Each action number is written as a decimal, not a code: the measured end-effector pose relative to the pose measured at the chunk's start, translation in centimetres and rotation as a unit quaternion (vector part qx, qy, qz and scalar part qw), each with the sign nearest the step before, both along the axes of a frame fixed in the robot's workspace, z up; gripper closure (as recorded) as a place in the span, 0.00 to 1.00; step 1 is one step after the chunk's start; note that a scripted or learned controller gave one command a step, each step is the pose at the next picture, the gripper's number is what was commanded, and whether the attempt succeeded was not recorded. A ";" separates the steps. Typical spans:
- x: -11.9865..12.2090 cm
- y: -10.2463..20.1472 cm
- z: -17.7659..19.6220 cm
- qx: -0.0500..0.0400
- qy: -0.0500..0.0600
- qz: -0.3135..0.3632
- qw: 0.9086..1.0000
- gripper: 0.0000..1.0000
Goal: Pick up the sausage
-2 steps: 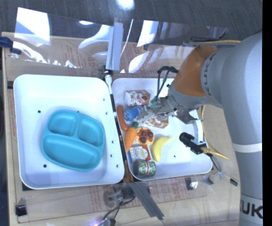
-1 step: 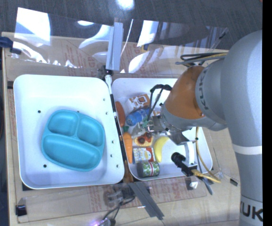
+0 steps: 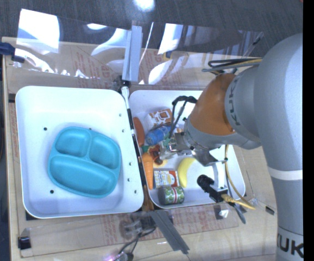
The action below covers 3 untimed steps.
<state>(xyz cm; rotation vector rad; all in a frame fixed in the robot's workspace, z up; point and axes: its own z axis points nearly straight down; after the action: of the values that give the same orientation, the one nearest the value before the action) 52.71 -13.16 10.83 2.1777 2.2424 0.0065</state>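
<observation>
Two white bins are set side by side. A blue tray is held by the roomy left bin. The sausage lies against the crowded right bin's left wall; the gripper's grasp cannot be told.

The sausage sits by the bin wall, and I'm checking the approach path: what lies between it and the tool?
In the camera view, a blue bottle-like item lies between the sausage and the tool, whose tips are hidden among the clutter.
</observation>
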 end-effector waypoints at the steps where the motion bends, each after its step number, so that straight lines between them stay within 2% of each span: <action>1: 0.0 -0.4 0.2 -0.003 -0.002 -0.003 1.000 0.00; 2: 4.1 -1.6 -0.5 0.004 0.000 0.029 1.000 0.00; 3: 8.5 0.3 -1.4 -0.003 0.010 0.065 0.998 0.00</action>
<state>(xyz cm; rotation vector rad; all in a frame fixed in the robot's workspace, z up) 61.18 -12.81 9.41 2.0338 2.3876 -0.0220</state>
